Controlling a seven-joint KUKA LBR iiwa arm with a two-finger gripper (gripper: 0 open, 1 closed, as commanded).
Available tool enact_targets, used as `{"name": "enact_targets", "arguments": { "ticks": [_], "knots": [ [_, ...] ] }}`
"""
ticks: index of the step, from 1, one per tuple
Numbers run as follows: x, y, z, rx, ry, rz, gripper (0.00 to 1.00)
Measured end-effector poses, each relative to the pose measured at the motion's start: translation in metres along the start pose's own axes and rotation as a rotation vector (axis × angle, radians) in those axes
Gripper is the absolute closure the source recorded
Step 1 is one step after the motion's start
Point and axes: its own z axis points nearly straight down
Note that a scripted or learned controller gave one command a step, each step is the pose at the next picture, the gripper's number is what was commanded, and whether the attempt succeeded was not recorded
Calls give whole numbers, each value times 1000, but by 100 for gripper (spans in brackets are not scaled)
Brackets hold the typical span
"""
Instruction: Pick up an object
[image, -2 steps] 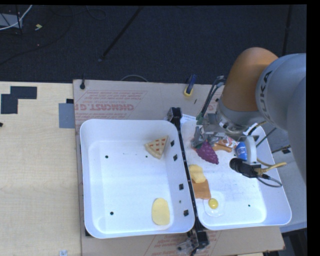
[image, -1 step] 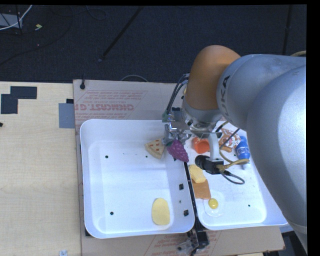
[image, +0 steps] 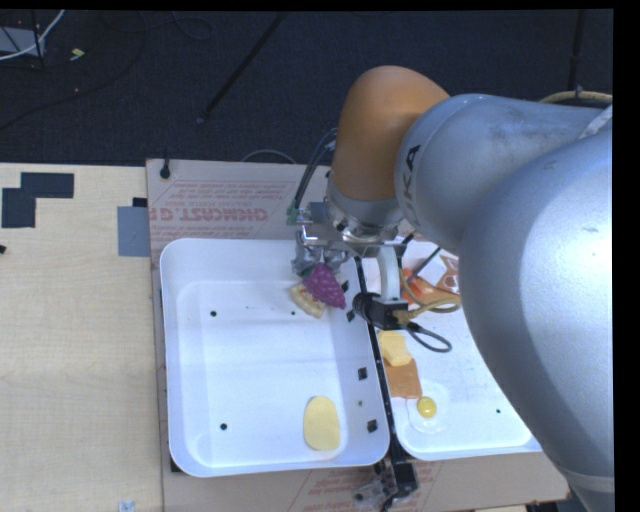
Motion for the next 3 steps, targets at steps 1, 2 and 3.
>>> {"name": "enact_targets", "arguments": {
  "ticks": [1,2,3],
  "knots": [
    [64,-50,20,8,0,-2,100],
    [119,-69,75,8,-2,0,100],
    [142,-123,-51,-4,4,-2,100]
  ]
}}
